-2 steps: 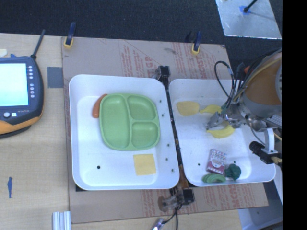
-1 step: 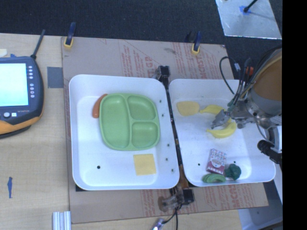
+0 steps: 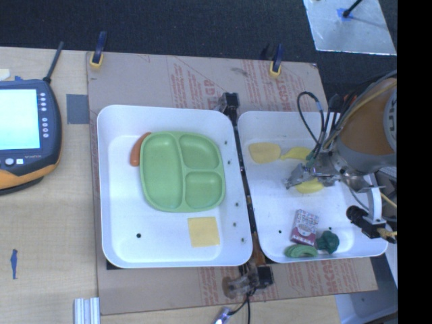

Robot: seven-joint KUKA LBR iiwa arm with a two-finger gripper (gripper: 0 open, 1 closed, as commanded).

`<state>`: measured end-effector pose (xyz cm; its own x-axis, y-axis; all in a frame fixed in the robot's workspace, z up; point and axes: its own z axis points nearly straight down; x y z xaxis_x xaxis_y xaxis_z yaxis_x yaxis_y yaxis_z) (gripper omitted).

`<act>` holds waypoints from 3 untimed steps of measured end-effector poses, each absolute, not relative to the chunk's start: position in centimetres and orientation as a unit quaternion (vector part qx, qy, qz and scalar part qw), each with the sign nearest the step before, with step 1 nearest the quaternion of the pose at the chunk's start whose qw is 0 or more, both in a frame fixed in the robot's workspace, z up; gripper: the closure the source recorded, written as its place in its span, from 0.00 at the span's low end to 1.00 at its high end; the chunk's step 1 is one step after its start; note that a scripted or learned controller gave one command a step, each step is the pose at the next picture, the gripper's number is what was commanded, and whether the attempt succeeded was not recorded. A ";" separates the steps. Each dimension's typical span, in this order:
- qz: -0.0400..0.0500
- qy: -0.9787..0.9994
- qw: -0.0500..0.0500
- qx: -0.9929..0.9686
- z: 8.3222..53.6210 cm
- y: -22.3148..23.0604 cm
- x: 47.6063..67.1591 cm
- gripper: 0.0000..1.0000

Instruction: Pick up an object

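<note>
My gripper (image 3: 302,178) is low over the middle of the right bin (image 3: 270,245), with the arm reaching in from the right. A yellow piece (image 3: 311,188) lies right under it, partly hidden by the gripper, and I cannot tell whether they touch. Two more yellow pieces lie further back: one flat (image 3: 264,152) and one small (image 3: 295,154). Toward the front of this bin are a red-and-white packet (image 3: 305,226), a light green item (image 3: 300,251) and a dark green item (image 3: 329,241).
The left bin (image 3: 115,228) holds a green divided plate (image 3: 182,171), an orange item (image 3: 137,150) tucked at the plate's left edge, and a yellow square slice (image 3: 203,231). A tablet-like pendant (image 3: 23,130) rests on the bench at far left. Black cables (image 3: 317,123) loop above the gripper.
</note>
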<state>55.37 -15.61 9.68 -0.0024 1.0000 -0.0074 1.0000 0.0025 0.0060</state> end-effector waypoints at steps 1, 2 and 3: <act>-0.001 0.708 0.005 0.706 10.8 -15.7 55.4 1.00; -0.001 0.708 0.000 0.706 17.6 -21.2 58.5 1.00; -0.001 0.708 -0.001 0.706 17.6 -21.2 58.5 0.00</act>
